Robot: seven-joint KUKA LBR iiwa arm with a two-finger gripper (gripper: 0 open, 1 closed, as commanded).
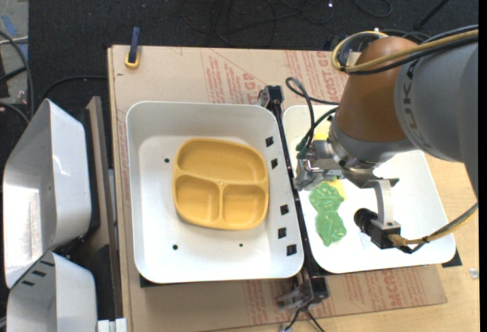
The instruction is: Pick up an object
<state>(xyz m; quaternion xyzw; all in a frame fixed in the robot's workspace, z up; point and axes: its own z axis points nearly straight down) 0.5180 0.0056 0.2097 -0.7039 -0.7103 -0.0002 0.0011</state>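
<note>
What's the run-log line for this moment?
arm: over right bin | gripper: by green object | left bin: yellow divided plate

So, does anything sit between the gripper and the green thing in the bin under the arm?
Nothing visible does. The gripper hangs just above the green thing in its bin, with no other item between them. The yellow plate lies apart in the other bin.

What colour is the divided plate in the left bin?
The divided plate is plain yellow-orange, seen clearly in the camera view.
</note>
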